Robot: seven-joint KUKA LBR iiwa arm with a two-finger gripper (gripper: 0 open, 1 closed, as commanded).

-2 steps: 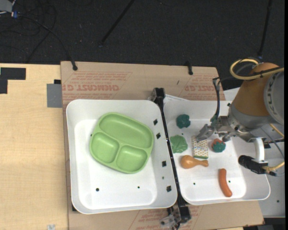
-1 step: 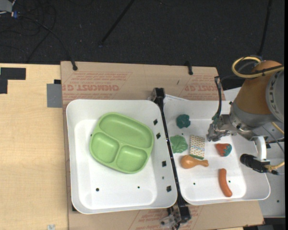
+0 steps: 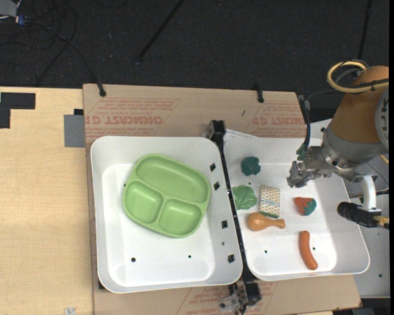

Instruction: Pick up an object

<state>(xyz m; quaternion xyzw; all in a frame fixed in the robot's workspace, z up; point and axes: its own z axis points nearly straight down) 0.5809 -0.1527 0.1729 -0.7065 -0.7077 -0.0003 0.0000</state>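
Strawberry (image 3: 305, 205), red with a green cap, looks the likeliest pick, since it lies in the right bin (image 3: 354, 258) just below and beside the gripper (image 3: 301, 173), closer to it than any other piece. The gripper hangs over the bin's upper right part, above the strawberry, and carries nothing that can be made out; how far it is spread cannot be told from this slanted view. Left of the strawberry stands a small checkered box (image 3: 270, 200), with a green leafy piece (image 3: 245, 197) further left against the divider between the bins. Below the box lies a chicken drumstick (image 3: 265, 222), and below the strawberry a sausage (image 3: 308, 249). A dark green broccoli (image 3: 251, 165) sits up and to the left. The toys are scattered loosely, probably to leave grasping room. Well left of the strawberry, the left bin (image 3: 111, 254) holds a green divided plate (image 3: 166, 195).
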